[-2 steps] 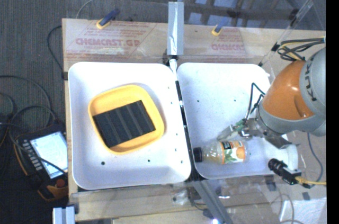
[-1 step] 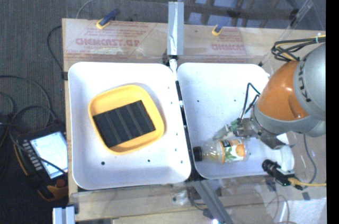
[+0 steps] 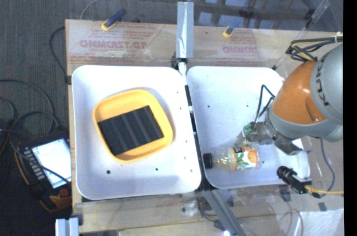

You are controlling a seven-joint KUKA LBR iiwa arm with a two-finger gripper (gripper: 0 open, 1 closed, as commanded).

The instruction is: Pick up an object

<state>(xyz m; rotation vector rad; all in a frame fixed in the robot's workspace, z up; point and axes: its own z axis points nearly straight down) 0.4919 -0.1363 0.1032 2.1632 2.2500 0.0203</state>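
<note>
white plastic, two shallow bins side by side on a pale bench over dark grey carpet. the left bin [image 3: 83,173] holds a yellow dish [image 3: 133,124] with a black ridged insert. in the right bin [image 3: 223,95] a small bottle [image 3: 237,158] lies on its side near the front edge, the gripper [image 3: 252,133] just above it; its state i cannot tell.

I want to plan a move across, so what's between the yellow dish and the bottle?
In the camera view, bare white bin floor and the two bins' adjoining rims lie between the yellow dish and the bottle; no other object.
</note>
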